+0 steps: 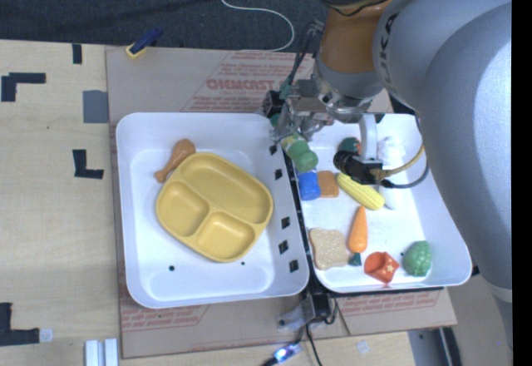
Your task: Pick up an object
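Bench (50,231) with a light wooden top bearing black angular marks; its far edge meets a dark surface. A sheet of brown cardboard (224,86) printed with red lettering lies flat on the bench. Two shallow white bins rest side by side on the cardboard, touching along their inner walls: the left bin (133,215) and the right bin (445,256). At the far left corner of the cardboard lies a small yellow-and-blue object (143,42). A thin white cable (258,11) curves across the dark surface beyond the bench.
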Robot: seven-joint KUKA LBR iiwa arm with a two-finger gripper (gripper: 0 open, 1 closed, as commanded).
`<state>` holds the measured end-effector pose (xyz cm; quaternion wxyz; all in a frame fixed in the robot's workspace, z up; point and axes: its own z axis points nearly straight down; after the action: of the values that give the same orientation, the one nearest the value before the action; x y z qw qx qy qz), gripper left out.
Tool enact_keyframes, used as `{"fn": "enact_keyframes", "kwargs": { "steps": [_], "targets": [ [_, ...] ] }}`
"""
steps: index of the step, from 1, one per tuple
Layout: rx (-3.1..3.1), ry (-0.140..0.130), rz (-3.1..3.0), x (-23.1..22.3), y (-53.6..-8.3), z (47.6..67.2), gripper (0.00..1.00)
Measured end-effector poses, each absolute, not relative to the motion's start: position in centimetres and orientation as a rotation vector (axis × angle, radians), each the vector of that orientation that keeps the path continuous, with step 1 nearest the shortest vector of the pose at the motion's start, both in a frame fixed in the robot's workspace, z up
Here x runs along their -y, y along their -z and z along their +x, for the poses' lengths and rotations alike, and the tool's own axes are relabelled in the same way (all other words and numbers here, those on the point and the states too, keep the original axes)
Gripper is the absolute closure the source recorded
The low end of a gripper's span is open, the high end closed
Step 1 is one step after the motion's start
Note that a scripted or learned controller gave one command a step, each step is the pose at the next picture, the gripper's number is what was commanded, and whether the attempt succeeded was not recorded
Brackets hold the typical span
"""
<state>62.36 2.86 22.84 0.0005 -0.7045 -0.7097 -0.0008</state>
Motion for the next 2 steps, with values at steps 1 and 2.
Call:
{"fn": "enact_keyframes", "kwargs": {
  "steps": [1, 2],
  "targets": [
    [2.227, 0.0, -2.216, -7.5, -21.6, 65.3, 1.0],
    [2.224, 0.0, -2.219, -7.7, -23.1, 66.1, 1.0]
  ]
}}
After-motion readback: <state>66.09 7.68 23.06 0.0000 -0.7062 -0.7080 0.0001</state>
